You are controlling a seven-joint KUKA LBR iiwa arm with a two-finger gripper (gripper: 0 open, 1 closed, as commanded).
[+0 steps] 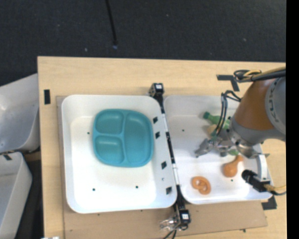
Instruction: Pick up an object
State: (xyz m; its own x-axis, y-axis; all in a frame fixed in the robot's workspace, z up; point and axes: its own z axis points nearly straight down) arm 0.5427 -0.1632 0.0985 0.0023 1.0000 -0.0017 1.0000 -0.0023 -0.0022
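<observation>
**Overhead: gripper low in the right-hand bin**

Leftward, the left bin [70, 183] holds a teal divided plate [123, 137]. The right bin [189, 108] holds a pretzel [201, 184], an orange pear-shaped piece [231, 167] and a green item [212, 117]. The gripper [209, 147] hangs between them, the orange piece just right; jaw spread cannot be told.

Teal divided plate [123, 137] lies in left bin [70, 183].

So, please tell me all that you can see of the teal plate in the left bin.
The teal plate is a rounded square tray with three compartments: two smaller ones on its left side and one larger on its right. It looks like smooth plastic. It lies flat, right side up, on the floor of the left bin, toward the far side. Nothing lies in it and nothing touches it besides the bin.
</observation>
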